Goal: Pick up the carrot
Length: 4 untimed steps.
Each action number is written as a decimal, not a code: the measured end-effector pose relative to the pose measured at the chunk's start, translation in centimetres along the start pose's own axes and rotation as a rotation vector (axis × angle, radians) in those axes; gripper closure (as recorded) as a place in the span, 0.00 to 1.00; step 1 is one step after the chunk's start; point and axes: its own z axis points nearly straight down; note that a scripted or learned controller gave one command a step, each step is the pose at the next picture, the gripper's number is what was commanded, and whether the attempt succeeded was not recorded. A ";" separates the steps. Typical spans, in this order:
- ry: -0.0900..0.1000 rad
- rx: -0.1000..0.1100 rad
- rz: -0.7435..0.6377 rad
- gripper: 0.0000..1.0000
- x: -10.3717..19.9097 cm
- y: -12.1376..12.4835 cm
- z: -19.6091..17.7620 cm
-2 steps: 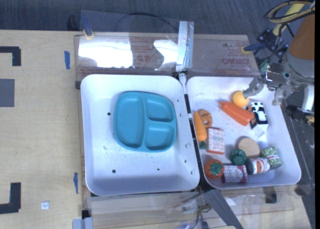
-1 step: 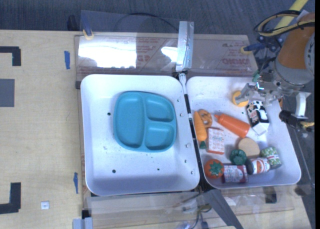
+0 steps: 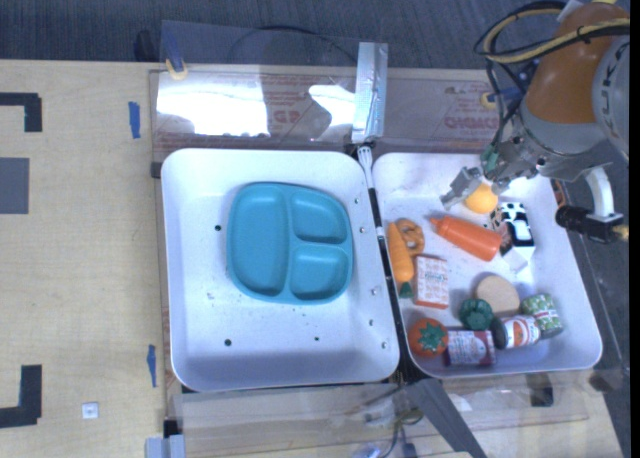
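The carrot (image 3: 468, 235) is an orange tapered piece lying flat in the right bin (image 3: 580, 276), its thick end pointing right. My gripper (image 3: 487, 178) hangs over the bin's upper part, just above and slightly right of the carrot and apart from it. A small yellow fruit (image 3: 481, 199) sits directly under the gripper, between it and the carrot. Nothing shows as held.
The right bin also holds an orange-yellow food piece (image 3: 402, 251), a pink-and-white box (image 3: 432, 281), a tomato (image 3: 428, 337), two cans (image 3: 468, 348), a tan round item (image 3: 497, 294) and a black-and-white toy (image 3: 513, 218). A blue divided plate (image 3: 290, 243) lies in the left bin (image 3: 190, 326).
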 end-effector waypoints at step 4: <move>0.004 0.009 0.124 1.00 -1.5 2.2 3.6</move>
